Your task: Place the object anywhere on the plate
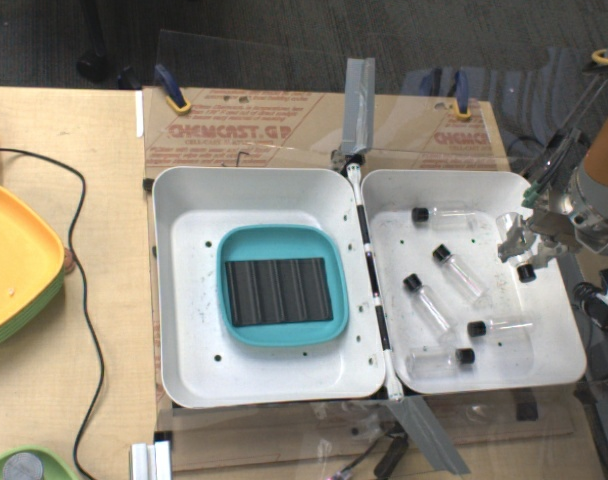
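A teal plate (280,286) with a dark ribbed centre lies in the left white bin (184,298). Several clear vials with black caps are scattered in the right bin (554,368): one at the back (434,213), one in the middle (454,266), one beside it (424,300), and two near the front (494,327) (449,359). My gripper (520,244) hangs over the right bin's right side. Another black-capped vial (527,273) sits just below it, and I cannot make out whether it is held.
Yellow and green dishes (14,268) rest on the wooden table at left, with a black cable (82,268) running past them. Cardboard with clamps (284,128) sits behind the bins. A metal divider (369,268) separates the two bins.
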You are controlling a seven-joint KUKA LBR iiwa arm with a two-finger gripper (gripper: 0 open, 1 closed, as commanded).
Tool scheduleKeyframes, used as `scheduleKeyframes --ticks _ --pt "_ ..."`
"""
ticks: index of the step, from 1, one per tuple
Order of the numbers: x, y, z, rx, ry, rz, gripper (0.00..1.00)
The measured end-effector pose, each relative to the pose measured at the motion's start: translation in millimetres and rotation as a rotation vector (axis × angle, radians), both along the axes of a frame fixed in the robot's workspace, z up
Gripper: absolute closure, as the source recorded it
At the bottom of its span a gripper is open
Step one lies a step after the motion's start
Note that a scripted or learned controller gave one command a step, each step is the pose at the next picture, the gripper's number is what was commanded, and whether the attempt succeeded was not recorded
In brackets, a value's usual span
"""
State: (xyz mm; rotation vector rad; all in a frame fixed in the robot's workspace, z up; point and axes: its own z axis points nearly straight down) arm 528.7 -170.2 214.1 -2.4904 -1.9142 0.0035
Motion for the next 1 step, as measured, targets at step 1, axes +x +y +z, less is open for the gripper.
scheduleKeyframes --ticks 1 --pt "0.0 -0.1 0.0 0.000 0.000 0.000 0.00"
